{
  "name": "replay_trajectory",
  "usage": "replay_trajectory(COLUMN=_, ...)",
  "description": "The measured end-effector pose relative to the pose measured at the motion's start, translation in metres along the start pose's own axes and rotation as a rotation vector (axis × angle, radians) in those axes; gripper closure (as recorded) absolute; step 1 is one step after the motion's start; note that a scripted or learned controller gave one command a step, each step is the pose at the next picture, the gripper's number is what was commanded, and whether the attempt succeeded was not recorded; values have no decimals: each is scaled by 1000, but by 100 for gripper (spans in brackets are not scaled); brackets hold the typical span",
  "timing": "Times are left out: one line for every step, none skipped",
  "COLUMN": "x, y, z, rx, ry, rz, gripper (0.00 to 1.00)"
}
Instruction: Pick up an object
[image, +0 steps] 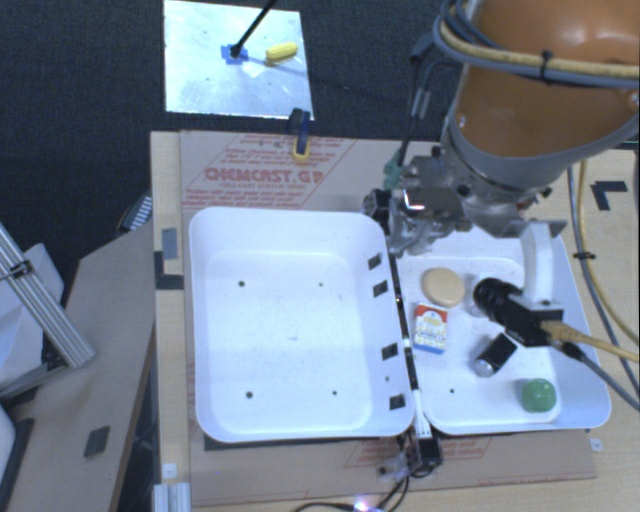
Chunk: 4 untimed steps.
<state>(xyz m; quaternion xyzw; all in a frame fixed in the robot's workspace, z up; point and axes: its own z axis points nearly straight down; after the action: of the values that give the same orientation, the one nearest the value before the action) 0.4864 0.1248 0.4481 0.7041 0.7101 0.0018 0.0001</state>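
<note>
The right bin (580, 400) holds a round tan disc (443, 287), a small red, white and blue box (431, 328), a short black cylinder with a silver end (492, 356) and a green ball (538, 394). My gripper (408, 222) hangs over the bin's back left corner, just behind the tan disc and close to the wall between the bins. The big orange and grey wrist above it hides much of the bin's back part. Nothing can be seen held by the gripper.
The left bin (290, 320) lies beside the right one, with black clips (390, 350) along their shared wall. Both rest on brown cardboard (265, 175). A shiny metal sheet (235, 60) with a yellow piece lies beyond the bench.
</note>
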Motion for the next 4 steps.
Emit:
replay_trajectory(x=76, y=0, z=-47, rx=-3, ry=2, rz=-3, gripper=100)
replay_trajectory(x=110, y=-2, z=129, rx=18, ry=-8, rz=2, gripper=100)
replay_trajectory(x=95, y=2, z=-46, rx=-16, ry=6, rz=5, gripper=100)
replay_trajectory(x=110, y=0, z=63, rx=11, ry=-6, rz=5, gripper=100)
